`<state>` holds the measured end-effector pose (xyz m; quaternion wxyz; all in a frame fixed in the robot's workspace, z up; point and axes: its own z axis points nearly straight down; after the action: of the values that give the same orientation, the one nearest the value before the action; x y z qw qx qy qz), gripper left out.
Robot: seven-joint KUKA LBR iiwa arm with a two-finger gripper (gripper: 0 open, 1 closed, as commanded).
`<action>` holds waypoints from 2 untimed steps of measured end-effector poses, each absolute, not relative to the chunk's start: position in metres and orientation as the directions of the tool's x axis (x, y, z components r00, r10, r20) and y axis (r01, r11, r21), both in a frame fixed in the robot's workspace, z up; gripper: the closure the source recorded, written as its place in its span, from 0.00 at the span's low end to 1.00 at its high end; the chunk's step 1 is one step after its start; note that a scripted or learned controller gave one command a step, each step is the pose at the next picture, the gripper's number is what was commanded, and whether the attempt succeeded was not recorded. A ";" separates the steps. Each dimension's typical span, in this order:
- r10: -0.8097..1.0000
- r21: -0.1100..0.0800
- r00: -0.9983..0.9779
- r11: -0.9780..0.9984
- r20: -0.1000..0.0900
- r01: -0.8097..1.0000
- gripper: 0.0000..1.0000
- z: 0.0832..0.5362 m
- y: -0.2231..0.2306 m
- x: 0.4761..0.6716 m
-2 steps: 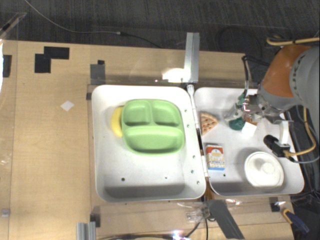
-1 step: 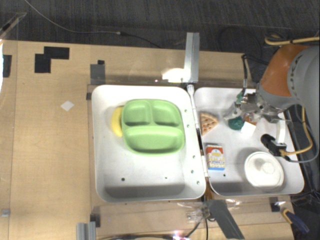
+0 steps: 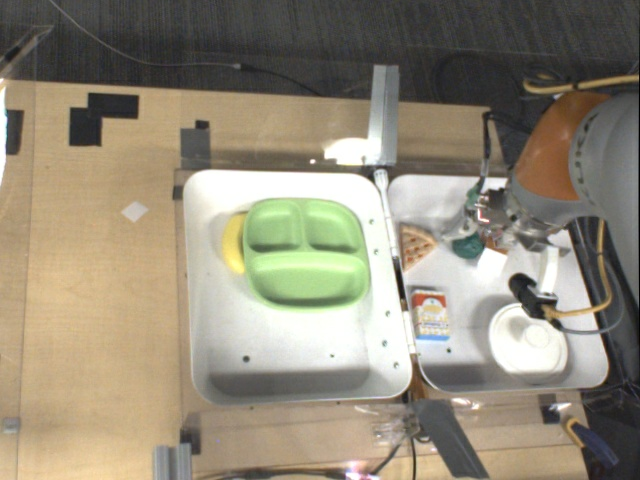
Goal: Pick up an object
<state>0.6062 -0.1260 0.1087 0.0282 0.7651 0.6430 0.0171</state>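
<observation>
1. The bench [image 3: 90,298] is one flat top of pale wood grain, with black square marks at its far-left part and dark carpet beyond its far edge.
2. The arm [image 3: 590,158] comes in from the right: a smooth, rounded grey shell with a glossy orange band above the wrist, hanging over the far-right part of the right bin.
3. Two shallow white bins sit side by side, each a rounded rectangle of smooth plastic. The left bin [image 3: 290,363] is the wider-looking one; the right bin [image 3: 445,373] touches it along a metal strip between them.
4. One green tray [image 3: 305,253] lies in the far half of the left bin: matte plastic, rounded corners, three compartments, two small ones far and one long one near.
5. One white round object [image 3: 527,340], smooth and lidded like a cup or bowl, sits in the near-right part of the right bin.
6. One small box [image 3: 429,315], a rectangle with red and white print, lies near the left wall of the right bin.
7. One pizza-slice shape [image 3: 414,245], brownish and speckled, lies just far of the box.
8. One yellow object [image 3: 232,245], smooth and curved, peeks from under the tray's left edge.
9. The gripper [image 3: 487,230] is low in the right bin, with a small teal object [image 3: 467,247] just at its left; I cannot tell how the fingers are set, nor whether they touch it.
</observation>
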 end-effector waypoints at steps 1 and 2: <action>0.975 0.060 0.223 -0.222 -0.010 0.973 0.00 0.108 -0.114 0.610; 0.959 0.062 0.283 -0.283 -0.005 0.957 0.00 0.109 -0.108 0.611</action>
<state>0.6110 -0.1085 0.1086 0.0263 0.8006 0.5983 0.0167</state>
